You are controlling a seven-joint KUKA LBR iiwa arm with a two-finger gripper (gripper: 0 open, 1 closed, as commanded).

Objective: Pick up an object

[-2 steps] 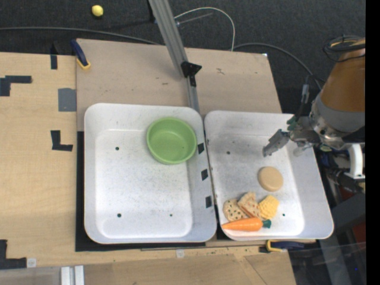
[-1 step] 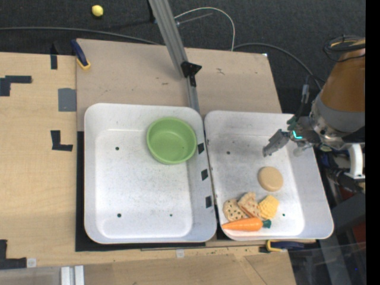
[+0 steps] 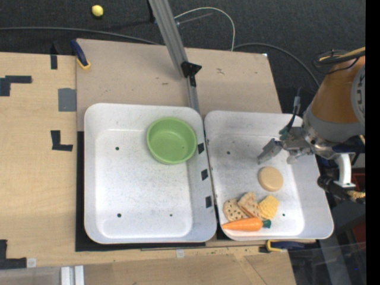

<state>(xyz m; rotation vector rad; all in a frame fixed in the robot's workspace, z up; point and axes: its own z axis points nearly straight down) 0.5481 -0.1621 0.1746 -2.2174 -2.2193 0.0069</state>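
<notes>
green bowl (image 3: 171, 140) alone, left bin (image 3: 104, 177)

A small yellow ball (image 3: 97, 10) lies on the dark floor at far left. A grey metal pole (image 3: 169, 28) slants down to a black clamp (image 3: 190, 69) (at the far edge of the bins). A blue-and-yellow clamp (image 3: 80, 54) grips the bench's far left corner. Black tape marks (image 3: 58, 140) dot the wooden bench (image 3: 35, 177).

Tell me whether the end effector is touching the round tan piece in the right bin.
Apart. The camera view shows bare white bin floor between the end effector and the round tan piece, which lies just below it in the right bin.
</notes>
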